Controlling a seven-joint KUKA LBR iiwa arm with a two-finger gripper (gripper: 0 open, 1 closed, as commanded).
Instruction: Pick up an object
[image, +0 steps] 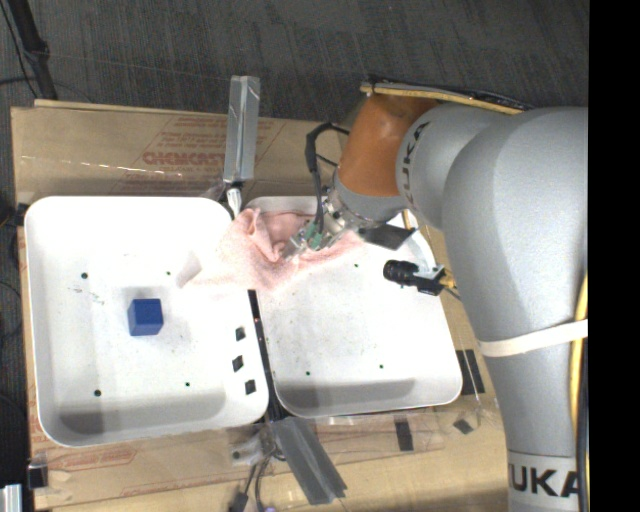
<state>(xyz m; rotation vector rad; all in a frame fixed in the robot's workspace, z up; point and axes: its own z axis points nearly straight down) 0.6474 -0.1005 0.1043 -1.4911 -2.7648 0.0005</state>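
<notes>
A pale pink cloth (262, 243) lies crumpled at the far left corner of the right bin (360, 390) and drapes over the divider into the left bin (60, 330). My gripper (310, 238) is low over the cloth's right part, its tip pressed into the folds under the orange-banded wrist. Whether cloth sits between the fingers is hidden by the wrist and the folds. A small blue cube (146, 316) rests on the floor of the left bin, far from the gripper.
The grey arm covers the right side of the view and overhangs the right bin's far right corner. A grey metal bracket (241, 130) stands behind the bins, another (305, 460) in front. Cardboard lies under both bins.
</notes>
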